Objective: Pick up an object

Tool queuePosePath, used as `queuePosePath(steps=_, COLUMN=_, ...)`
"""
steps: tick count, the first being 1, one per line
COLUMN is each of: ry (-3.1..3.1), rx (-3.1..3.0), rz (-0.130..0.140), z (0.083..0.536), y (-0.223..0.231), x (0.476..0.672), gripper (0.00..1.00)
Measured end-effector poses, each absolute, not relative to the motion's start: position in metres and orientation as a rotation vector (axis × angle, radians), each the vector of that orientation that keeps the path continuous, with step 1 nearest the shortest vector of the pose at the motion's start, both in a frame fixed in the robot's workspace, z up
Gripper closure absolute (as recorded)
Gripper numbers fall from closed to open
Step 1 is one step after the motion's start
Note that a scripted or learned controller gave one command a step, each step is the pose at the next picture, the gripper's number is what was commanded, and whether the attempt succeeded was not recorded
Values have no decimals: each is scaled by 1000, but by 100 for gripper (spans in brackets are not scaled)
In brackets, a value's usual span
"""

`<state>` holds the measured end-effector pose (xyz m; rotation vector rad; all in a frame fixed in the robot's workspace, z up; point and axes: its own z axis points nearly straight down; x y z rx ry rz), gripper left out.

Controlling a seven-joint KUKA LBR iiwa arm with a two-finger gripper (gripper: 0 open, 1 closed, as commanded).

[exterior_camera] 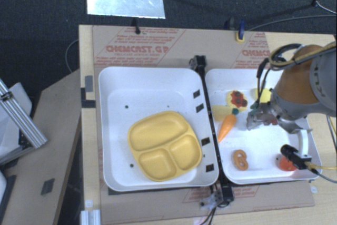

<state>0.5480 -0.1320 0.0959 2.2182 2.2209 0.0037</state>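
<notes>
While the grey arm (303,87) reaches in from the right over the right-hand bin (263,168), you see its gripper (259,117) hanging low above the bin floor, just right of a toy carrot (227,126). That is the relation your next move turns on: the carrot lies immediately to the left of the gripper, close beside it but apart from it, with its long axis slanting from a pale upper end at far right down to a point at near left. Nothing shows inside the gripper. Whether it stands wide or narrow you cannot tell from this slanting overhead view, since the dark wrist hardware blurs into it.

Other candidates sit around it in the same bin. A small red-and-yellow piece (237,98) lies at the far side of the carrot, a yellow block (263,95) peeks from under the arm, an orange pretzel-shaped piece (240,159) rests nearer the front wall, and a red object (286,164) sits at the near right corner beside a black fitting. The left-hand bin (118,113) carries a yellow divided tray (165,145), well apart from the gripper.

The arm's pose is a bent reach: the orange band (295,87) arches above the wrist, which tips down and leftward toward the bin's middle. Judged from here, the carrot is the nearest object, and a short shift left, with the grasp set across its slanted axis, looks the likeliest pick. No object has yet been lifted from the bench (158,42).
</notes>
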Motion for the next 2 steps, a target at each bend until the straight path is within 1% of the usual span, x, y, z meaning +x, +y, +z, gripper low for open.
queuePosePath(steps=1, ry=2220, rx=2217, rz=4, z=141, y=-133, x=543, gripper=100)
queuePosePath(steps=2, ry=2221, rx=2213, rz=5, z=191, y=-141, x=550, gripper=100)
